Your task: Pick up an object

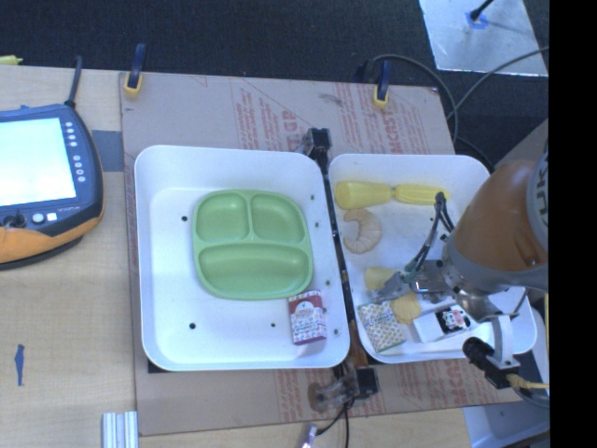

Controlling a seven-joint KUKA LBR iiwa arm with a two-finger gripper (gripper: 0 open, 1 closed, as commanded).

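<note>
My gripper (403, 287) hangs low in the right bin (466, 168), at the end of the grey arm with the orange band (499, 227). It sits right over a small yellow piece (407, 307) and next to another yellow piece (377, 277). A patterned packet (380, 325) lies just left of and below it, and a white card with a dark print (444, 322) lies to its right. Farther back lie a long yellow corn-like toy (384, 194) and a beige croissant-shaped toy (362, 230).
The left bin (154, 250) holds a green divided plate (252, 245) and a small red and white carton (307, 318). A tablet-like pendant (42, 180) rests on the bench at far left. Clamps stand along the cardboard's back edge.
</note>
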